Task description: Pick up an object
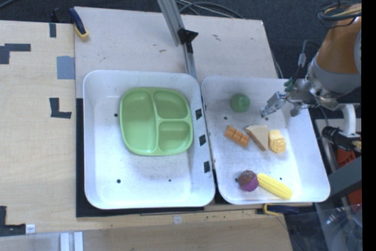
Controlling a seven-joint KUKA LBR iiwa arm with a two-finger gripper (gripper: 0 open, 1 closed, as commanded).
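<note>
My gripper (pixel 272 107) hangs with fingers apart and nothing in it over the right bin (pixel 305 176), so the green ball (pixel 239 103) at its 9 o'clock looks like the easiest grab.

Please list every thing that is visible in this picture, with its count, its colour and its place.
left bin: 1, white, left half of bench
right bin: 1, white, beside the left bin
divided plate: 1, light green, in left bin
ball: 1, green, upper part of right bin
waffle piece: 1, orange, middle of right bin
wedge: 1, tan, right of the waffle piece
short corn piece: 1, yellow, beside the wedge
purple item: 1, purple, lower part of right bin
corn cob: 1, yellow, next to the purple item
clamp: 1, blue and yellow, bench top left
tool: 1, grey, over the right bin's upper right
</note>
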